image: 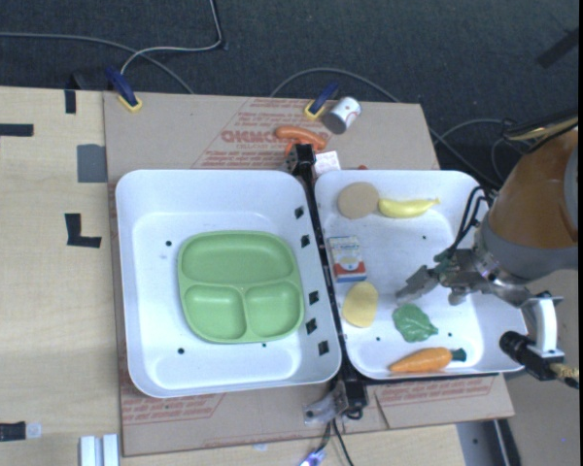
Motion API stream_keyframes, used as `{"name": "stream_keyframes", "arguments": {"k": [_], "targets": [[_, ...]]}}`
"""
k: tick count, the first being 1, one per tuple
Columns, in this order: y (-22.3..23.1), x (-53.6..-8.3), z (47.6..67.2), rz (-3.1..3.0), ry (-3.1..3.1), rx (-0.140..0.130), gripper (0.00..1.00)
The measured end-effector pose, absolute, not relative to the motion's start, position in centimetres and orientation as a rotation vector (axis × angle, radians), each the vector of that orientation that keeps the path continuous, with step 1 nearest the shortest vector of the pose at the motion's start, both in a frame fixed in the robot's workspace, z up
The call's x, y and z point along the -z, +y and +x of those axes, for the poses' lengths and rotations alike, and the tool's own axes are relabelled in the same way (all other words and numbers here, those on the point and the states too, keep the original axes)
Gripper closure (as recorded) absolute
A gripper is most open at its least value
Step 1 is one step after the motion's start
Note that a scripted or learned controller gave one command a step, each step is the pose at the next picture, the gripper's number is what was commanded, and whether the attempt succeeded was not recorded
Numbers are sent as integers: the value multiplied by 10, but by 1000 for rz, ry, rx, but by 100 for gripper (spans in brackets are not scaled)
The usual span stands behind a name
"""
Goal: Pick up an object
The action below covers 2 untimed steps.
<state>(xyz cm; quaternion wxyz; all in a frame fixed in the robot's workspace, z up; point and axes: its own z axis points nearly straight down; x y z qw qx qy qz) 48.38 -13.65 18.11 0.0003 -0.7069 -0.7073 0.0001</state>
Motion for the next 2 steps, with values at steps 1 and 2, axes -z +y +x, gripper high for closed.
{"name": "stream_keyframes", "arguments": {"k": [1,2], "targets": [[-141,-92,484,-2221,-2221,0,0],[-140,-102,484,-2221,-2222,0,100]]}}
